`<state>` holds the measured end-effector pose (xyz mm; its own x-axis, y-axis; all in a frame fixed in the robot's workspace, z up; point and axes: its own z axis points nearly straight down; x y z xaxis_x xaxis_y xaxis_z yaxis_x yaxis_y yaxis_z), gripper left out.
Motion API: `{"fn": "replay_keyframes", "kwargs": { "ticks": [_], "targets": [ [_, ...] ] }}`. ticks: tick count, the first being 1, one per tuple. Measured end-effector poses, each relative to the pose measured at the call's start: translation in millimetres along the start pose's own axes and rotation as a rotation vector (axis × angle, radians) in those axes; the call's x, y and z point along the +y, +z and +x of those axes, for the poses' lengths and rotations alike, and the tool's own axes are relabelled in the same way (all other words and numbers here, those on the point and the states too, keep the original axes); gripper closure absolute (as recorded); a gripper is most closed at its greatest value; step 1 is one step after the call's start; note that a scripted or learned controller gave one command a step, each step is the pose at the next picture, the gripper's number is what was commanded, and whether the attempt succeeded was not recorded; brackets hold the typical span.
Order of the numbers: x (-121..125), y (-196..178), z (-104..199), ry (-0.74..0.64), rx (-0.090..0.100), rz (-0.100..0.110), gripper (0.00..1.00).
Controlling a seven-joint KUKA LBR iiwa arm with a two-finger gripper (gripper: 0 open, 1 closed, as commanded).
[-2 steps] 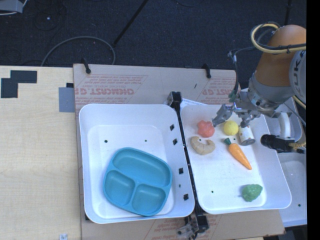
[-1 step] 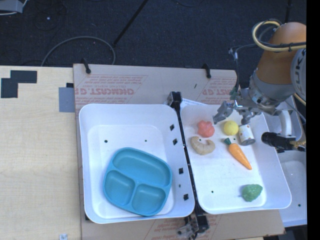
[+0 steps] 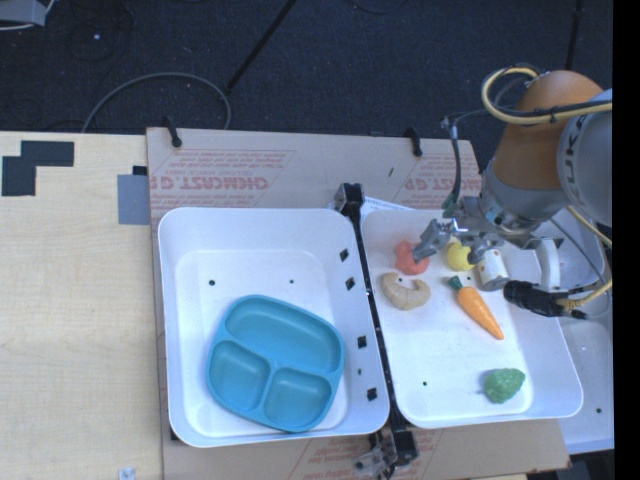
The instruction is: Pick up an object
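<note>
Orange tapered carrot (image 3: 479,309), smooth.

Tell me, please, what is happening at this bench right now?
A robot arm reaches in from the right, its gripper low over the right bin, close to a reddish piece and a yellow piece. Nothing is visibly held. A tan piece, a carrot and a green piece also lie in that bin. The left bin holds a blue divided tray.
</note>
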<state>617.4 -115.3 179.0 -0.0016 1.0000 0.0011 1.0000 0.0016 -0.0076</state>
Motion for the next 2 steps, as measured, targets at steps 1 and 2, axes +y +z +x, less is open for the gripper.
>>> {"fn": "replay_keyframes", "kwargs": {
  "ticks": [1, 2],
  "targets": [
    [2, 63, -4, 0.002, 0.000, 0.001, 0.00],
    [2, 93, -3, 0.003, 0.000, -0.002, 0.00]
  ]
}}
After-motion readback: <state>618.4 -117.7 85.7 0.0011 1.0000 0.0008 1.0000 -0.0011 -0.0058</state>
